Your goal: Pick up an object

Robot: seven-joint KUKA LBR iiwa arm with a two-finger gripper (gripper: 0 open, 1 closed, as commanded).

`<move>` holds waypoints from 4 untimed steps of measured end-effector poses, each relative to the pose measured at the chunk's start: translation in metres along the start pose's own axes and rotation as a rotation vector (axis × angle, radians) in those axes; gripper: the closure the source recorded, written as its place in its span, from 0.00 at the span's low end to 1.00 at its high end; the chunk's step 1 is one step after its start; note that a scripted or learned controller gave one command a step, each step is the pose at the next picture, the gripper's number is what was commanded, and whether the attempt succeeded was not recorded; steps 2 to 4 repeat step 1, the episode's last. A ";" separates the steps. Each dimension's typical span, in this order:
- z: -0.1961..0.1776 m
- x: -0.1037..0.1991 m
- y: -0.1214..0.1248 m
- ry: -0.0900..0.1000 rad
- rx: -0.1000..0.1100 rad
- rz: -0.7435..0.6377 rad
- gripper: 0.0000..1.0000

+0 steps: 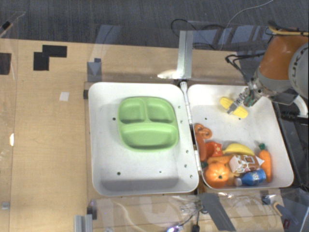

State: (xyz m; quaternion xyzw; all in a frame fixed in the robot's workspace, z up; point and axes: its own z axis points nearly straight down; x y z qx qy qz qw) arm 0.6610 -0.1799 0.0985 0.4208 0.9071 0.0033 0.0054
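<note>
You are at the grasp step: the gripper (240, 105) sits low over the yellow corn cob (233, 107) near the right bin's (280, 129) far edge, its grip unreadable, so next confirm closure, then lift straight up.

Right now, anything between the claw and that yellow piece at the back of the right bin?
Nothing visible. The claw sits right at the yellow corn piece, which lies alone on bare bin floor. The toy pile is apart, in the bin's near corner.
</note>
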 end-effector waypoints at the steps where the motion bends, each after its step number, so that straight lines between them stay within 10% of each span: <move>1: -0.123 0.065 0.050 0.002 0.007 0.150 1.00; 4: -0.123 0.065 0.050 0.002 0.007 0.150 1.00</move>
